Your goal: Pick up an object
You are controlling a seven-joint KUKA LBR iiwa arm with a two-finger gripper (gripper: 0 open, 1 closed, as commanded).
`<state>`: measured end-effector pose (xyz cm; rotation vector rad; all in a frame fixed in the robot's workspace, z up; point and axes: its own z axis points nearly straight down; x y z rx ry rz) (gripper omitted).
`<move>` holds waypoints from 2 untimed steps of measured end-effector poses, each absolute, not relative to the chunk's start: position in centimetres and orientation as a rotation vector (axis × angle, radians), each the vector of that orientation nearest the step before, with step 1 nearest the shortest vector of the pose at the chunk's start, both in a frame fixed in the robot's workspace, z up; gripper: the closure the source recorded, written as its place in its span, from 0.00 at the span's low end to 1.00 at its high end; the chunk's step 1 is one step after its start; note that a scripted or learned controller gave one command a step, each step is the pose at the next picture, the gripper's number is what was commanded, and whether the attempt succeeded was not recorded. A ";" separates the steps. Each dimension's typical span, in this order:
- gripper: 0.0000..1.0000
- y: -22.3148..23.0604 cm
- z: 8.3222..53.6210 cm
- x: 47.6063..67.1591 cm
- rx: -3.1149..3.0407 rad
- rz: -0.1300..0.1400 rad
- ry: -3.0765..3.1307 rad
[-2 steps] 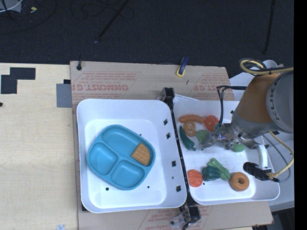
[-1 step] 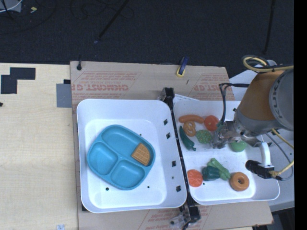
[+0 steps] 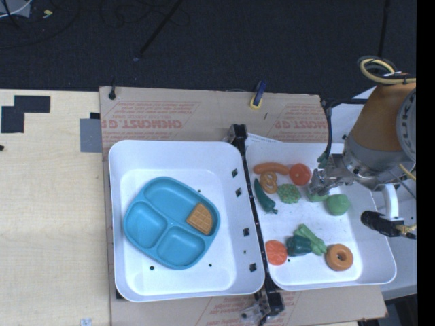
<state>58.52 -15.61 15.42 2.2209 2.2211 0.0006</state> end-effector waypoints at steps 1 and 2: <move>1.00 -16.3 19.8 58.5 2.223 0.001 2.218; 1.00 -16.4 22.9 58.5 2.220 0.001 2.222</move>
